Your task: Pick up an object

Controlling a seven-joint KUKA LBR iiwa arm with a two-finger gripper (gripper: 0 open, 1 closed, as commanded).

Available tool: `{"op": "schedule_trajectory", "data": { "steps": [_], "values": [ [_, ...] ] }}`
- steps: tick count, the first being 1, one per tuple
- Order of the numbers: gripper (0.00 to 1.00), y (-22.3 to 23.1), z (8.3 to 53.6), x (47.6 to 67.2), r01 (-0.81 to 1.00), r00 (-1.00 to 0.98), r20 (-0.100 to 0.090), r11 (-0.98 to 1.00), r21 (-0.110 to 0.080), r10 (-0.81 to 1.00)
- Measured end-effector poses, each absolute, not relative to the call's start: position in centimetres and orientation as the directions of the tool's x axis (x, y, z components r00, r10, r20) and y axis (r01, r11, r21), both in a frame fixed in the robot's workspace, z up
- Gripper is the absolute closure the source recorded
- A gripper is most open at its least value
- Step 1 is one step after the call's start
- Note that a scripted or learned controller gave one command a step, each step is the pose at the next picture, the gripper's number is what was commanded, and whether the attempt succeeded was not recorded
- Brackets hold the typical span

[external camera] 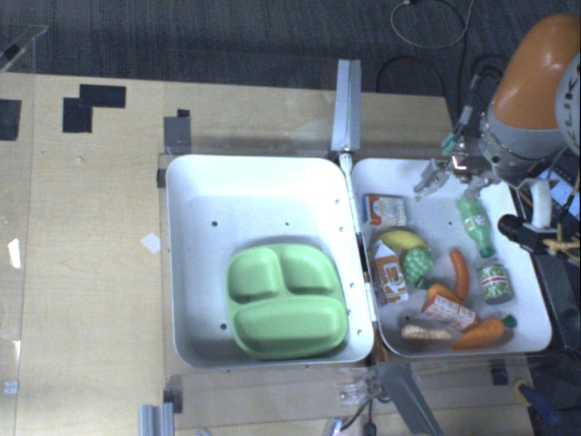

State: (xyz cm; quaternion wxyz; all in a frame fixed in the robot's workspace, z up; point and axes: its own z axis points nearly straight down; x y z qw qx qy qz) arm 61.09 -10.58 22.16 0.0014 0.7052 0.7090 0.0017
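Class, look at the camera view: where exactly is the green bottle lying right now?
The green bottle lies in the right bin, near its far right side, just below the gripper and above the small can.

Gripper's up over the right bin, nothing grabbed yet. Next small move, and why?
Probably lower straight toward the green plastic bottle. The two-finger gripper hangs open near the back of the right white bin with nothing between its fingers, and the bottle lies just below it, apart from the crowded toy food, such as the orange carrot, toward the front.
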Motion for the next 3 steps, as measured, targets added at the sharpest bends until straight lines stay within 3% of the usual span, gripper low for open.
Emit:
{"op": "schedule_trajectory", "data": {
  "steps": [1, 2, 3],
  "values": [
    [0.00, -15.4, 9.7, 58.5, 0.998, -0.068, -0.001, 0.068, 0.005, 0.998],
    [0.00, -15.2, 8.9, 61.1, 0.985, -0.170, -0.003, 0.170, 0.011, 0.985],
    [0.00, -10.7, 9.4, 54.9, 0.962, -0.271, -0.018, 0.272, 0.020, 0.962]
  ]
}}
